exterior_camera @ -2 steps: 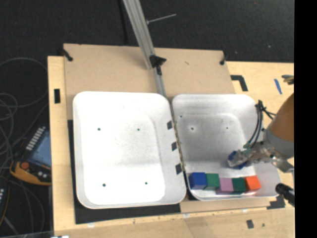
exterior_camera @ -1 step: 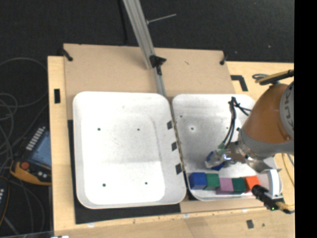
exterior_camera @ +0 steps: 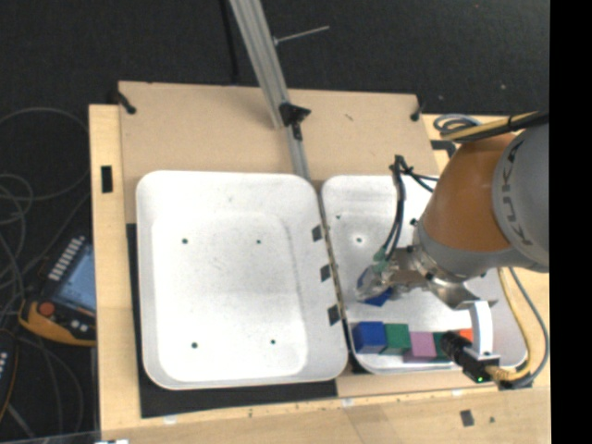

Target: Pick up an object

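A blue block (exterior_camera: 368, 336), green block (exterior_camera: 397, 338) and pink block (exterior_camera: 422, 344) line the right bin's (exterior_camera: 356, 202) front wall as the hand (exterior_camera: 381, 280) hangs low over a blue piece (exterior_camera: 375, 296); its grip cannot be told, nothing visibly lifted

A dark, almost black floor (exterior_camera: 111, 26) surrounds a light tan wooden bench (exterior_camera: 213, 128), seen from above at a slant. A grey metal rail (exterior_camera: 264, 49) runs diagonally from the top edge down onto the bench, ending at a small black clamp (exterior_camera: 294, 114). Thin cables (exterior_camera: 28, 192) loop over the floor at left. Near the lower left lies a handheld pendant (exterior_camera: 69, 289) — blue screen, orange casing. Small black brackets (exterior_camera: 127, 106) sit at the board's far corners. The light is even and soft — no hard shadows fall on the bench.
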`<state>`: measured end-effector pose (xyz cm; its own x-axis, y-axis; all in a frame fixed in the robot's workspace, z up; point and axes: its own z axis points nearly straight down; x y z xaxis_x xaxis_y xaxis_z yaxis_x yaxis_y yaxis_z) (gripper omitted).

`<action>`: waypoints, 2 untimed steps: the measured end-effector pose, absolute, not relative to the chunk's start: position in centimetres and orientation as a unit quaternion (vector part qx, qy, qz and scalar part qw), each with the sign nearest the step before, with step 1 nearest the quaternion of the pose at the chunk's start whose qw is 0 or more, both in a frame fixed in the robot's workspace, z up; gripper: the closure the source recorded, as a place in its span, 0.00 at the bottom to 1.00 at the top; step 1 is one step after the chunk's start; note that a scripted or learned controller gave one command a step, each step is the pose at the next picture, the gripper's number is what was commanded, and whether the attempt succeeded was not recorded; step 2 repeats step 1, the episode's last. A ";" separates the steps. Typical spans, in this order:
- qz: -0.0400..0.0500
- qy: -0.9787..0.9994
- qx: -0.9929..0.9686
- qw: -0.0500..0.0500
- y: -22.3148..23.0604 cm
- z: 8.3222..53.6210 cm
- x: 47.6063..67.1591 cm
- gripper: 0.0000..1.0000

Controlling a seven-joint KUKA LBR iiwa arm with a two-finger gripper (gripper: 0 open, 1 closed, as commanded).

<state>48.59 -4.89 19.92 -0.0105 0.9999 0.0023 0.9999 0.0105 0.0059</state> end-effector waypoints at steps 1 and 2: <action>0.001 0.710 0.704 0.001 1.0 19.7 52.2 1.00; 0.001 0.710 0.704 0.001 1.0 19.7 52.2 1.00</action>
